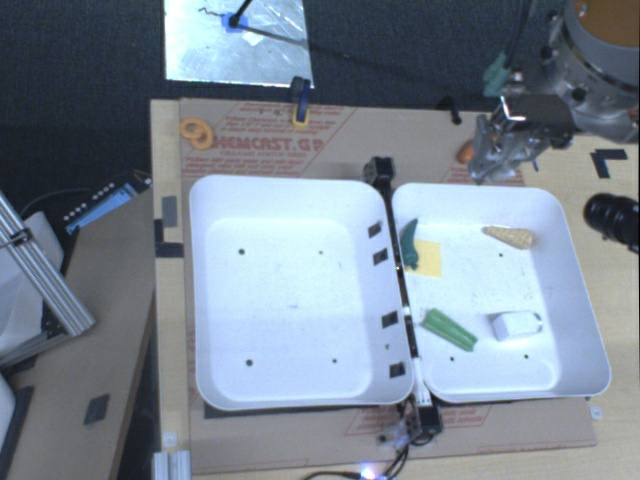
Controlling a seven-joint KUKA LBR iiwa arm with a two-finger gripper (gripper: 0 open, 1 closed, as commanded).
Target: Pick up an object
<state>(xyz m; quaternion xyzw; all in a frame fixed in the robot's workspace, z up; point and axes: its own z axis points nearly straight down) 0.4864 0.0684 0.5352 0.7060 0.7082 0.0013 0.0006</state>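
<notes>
Objects: we are counting green wedge (448, 329), white block (515, 324), yellow square (427, 258), tan cone (509, 235) lying in right bin (575, 298). Gripper (497, 153) is hovering beyond its far rim, holding nothing; finger spread indiscernible. Risk: flat pieces slipping.

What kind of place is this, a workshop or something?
Probably a robotics lab test bench: a robot arm hangs over two white bins, one with small objects like a yellow square, on a taped board.
</notes>
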